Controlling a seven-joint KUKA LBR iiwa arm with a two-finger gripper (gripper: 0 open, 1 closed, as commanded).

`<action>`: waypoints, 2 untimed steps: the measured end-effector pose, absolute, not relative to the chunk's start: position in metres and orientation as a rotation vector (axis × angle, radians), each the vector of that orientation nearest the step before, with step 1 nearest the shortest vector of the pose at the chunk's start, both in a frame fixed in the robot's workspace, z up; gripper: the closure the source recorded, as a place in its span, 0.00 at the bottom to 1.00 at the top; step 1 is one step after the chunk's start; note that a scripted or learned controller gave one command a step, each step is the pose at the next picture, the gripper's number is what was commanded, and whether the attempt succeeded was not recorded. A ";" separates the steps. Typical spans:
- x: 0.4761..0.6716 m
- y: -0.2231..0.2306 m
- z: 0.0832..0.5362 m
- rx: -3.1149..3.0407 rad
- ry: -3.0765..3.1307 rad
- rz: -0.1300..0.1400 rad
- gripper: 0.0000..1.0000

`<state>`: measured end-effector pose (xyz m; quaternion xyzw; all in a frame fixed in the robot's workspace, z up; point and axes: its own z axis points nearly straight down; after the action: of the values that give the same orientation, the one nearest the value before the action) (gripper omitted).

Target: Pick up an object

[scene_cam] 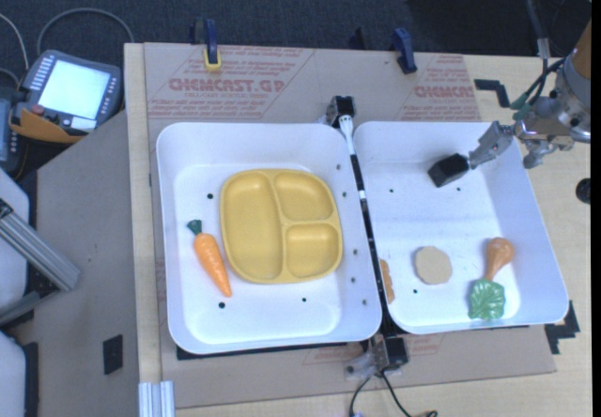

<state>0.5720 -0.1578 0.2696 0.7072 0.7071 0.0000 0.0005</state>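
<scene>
Brown worktop sheet (pixel 300 77) carries red printed lettering in two places.

Item 1: behind the left bin (pixel 165 218), large capitals reading "CHEMCAST GP". Smaller red lines run above and below it, too small to read.

Item 2: behind the right bin (pixel 543 218), the same print repeated. "CHEMCAS" is legible; the remainder is blurred.

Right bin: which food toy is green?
The leafy toy in the near right corner. The drumstick-shaped toy just behind it is orange-tan, and the round disc to its left is beige.
</scene>
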 end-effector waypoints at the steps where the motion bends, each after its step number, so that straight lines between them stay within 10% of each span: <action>1: 0.572 -0.152 0.225 2.226 2.226 -0.006 0.00; 2: 0.580 -0.146 0.174 2.225 2.227 -0.006 0.00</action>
<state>0.5801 -0.1465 0.1742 0.7067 0.7075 -0.0018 -0.0032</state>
